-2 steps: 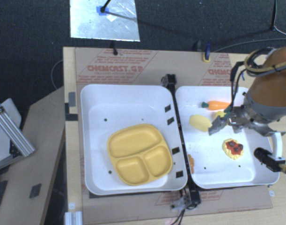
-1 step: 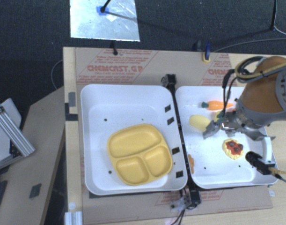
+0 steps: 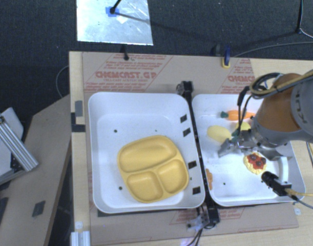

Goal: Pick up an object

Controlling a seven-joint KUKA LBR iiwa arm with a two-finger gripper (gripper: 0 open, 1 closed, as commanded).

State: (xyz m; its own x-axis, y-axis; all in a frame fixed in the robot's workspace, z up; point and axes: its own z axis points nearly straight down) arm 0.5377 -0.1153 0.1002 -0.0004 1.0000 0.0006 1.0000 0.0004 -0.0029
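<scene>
The gripper point(image 3: 229, 148) hung low in the right bin point(image 3: 223, 191), at the frame's right centre, just below a pale yellow lemon-like piece point(image 3: 217, 132). Whether it was spread or pinched could not be told, and nothing showed between its tips. A carrot point(image 3: 233, 115) lay above and a small pizza toy point(image 3: 255, 162) just right. The pick looked not yet made; grasping and lifting remained.

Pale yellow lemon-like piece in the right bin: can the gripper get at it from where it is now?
Probably yes. The gripper sits just below the pale yellow piece, with bare bin floor between them and nothing lying over it.
</scene>
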